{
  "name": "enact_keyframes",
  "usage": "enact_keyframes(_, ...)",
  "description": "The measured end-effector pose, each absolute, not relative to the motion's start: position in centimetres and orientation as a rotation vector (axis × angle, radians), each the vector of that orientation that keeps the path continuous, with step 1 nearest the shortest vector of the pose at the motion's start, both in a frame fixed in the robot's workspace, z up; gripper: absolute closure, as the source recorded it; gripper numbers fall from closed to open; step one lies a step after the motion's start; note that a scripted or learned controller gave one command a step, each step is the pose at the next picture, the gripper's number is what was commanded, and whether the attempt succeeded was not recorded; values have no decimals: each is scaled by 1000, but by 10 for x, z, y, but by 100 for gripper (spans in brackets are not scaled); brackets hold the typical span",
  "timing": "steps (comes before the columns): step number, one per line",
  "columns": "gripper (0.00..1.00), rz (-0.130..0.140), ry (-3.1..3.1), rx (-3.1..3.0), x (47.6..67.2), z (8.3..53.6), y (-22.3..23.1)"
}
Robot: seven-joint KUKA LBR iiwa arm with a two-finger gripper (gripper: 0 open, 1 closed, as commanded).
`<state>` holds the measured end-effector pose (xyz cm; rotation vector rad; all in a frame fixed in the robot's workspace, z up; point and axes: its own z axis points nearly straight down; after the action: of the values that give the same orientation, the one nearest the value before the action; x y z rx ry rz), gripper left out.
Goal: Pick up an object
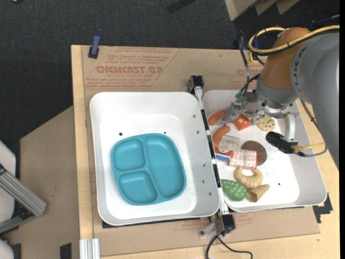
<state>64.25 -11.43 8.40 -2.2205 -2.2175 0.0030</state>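
Holding one teal tray (148, 168).

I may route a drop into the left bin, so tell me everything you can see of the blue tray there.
The blue tray is a teal, rounded-rectangle plate that looks like moulded plastic, with three compartments: one long section on its right, two smaller ones on its left. It lies flat, right side up and turned at a slight angle, on the floor of the left bin, toward the bin's near side. Its compartments hold nothing, and only the bin floor touches it.
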Motion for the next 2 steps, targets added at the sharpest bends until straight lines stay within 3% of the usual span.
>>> enact_keyframes(1, 100, 0, -2221, -2221, 644, 95, -114)
enact_keyframes(2, 100, -3, -2220, -2228, 581, 207, -134)
